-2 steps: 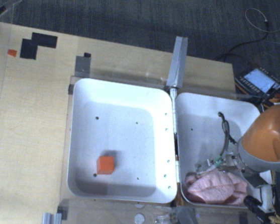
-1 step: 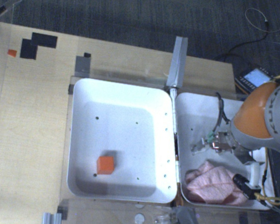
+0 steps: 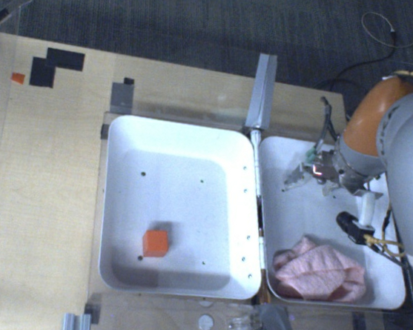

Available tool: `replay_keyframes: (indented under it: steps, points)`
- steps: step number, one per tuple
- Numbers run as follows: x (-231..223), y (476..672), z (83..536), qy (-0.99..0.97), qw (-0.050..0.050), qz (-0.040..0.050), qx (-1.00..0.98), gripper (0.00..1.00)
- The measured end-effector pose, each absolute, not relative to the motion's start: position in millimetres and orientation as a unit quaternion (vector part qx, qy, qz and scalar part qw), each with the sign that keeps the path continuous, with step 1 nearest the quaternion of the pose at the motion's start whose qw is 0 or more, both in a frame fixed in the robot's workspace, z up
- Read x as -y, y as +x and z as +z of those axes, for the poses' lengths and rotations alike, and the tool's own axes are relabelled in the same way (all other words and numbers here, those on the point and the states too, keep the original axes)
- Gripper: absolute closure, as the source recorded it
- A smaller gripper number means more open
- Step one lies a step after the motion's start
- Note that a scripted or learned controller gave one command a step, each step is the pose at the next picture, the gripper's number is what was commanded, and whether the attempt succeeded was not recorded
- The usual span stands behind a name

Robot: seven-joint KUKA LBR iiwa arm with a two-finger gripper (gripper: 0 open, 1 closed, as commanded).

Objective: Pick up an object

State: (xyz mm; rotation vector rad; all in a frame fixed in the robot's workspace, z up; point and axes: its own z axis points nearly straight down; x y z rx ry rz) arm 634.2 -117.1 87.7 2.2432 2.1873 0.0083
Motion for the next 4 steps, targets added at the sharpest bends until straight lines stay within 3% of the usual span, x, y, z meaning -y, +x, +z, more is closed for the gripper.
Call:
replay_keyframes:
  steps: [1, 2, 3, 4]
  points:
    - [134, 597.9, 132, 0.751, 0.003, 0.0020, -0.660, 0.00]
    - [139, 637.8, 88, 0.634, 0.004, 0.0021, -0.773, 0.00]
    - [148, 583.6, 150, 0.595, 0.005, 0.0021, -0.804, 0.00]
    - [90, 524.1, 91, 0.510, 0.008, 0.0031, -0.860, 0.00]
